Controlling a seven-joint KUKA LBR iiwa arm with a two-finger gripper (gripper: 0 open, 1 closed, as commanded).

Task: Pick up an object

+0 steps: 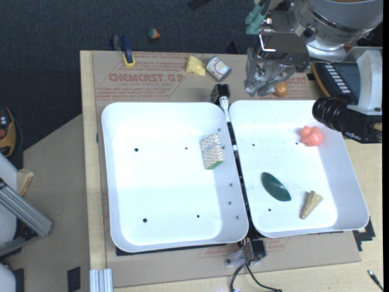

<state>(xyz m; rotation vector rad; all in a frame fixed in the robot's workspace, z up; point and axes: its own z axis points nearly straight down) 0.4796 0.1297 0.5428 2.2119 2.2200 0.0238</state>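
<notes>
At the upper right of the frame, the arm's jaws hang above the far rim of the right bin, over the brown tabletop; from this angle it cannot be told whether they stand wide or narrow, and nothing is visible between them. A small orange ball sits just beside them on the tabletop, outside the bin.

Inside the right bin lie three candidates for the pick. A pink lump rests near the bin's upper right corner, closest to the jaws. A dark green oval piece lies flat near the middle, and a tan cone lies on its side toward the lower right, well apart from the pink lump.

The left bin holds a single patterned packet, close to the dividing rim at its upper right.

The pink lump looks light and somewhat soft, likely forgiving of a squeeze across its widest part. The green piece appears thin and smooth, so it may slip or offer little height to grip; a pinch across its narrow width seems best. The cone looks stiff and light, apt to roll, and is best taken across its thicker end.
</notes>
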